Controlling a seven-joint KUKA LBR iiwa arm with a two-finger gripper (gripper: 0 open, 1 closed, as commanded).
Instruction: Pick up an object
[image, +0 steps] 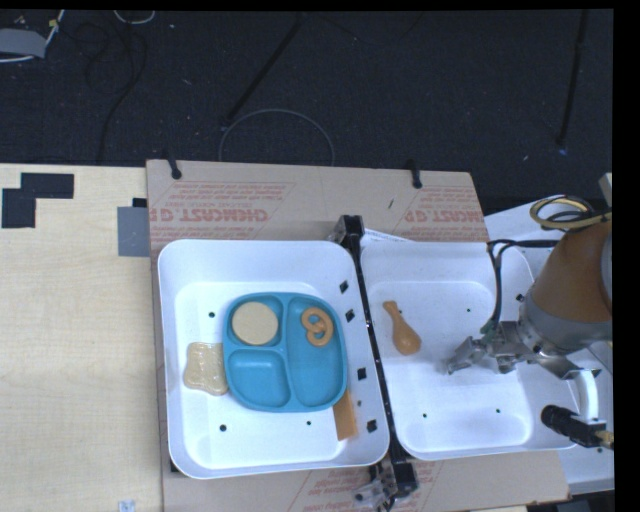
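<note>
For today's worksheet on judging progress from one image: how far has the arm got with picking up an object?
Done: the gripper has been brought into the right bin, to the right of the tan spoon. In hand: nothing shows between its fingers. Left: closing on an item and lifting it. The spoon lies flat on the bin floor; the blue tray with its round cracker and pretzel sits in the left bin.

The cardboard sheet (300, 205) under the bins bears upside-down red print, illegible.
</note>
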